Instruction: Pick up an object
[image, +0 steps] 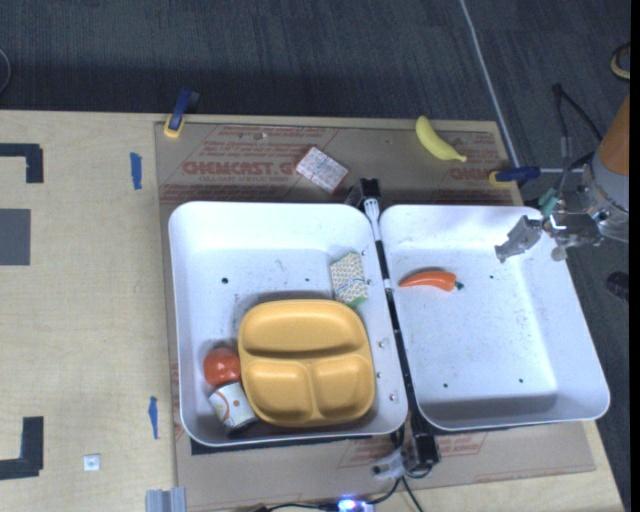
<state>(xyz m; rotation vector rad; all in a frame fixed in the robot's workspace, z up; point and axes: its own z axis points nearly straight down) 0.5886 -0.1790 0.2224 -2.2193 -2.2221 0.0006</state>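
- While the orange carrot (430, 282) lies alone in the right bin (520, 400) near its left wall, nothing blocks it.
- Gripper (522, 240) hovers at the bin's upper right, well apart; jaw state unclear.
- Left bin (195, 300): yellow tray (303, 358), tomato (222, 366), small can (232, 405), patterned packet (348, 276).

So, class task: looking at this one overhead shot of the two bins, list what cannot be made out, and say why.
- Gripper: its fingers are too small and blurred in the camera view to tell whether they are open or shut.
- Arm: cut off by the right edge.
- Small can: partly hidden under the yellow divided tray; label unreadable.
- Packet in the left bin: print too small to read.
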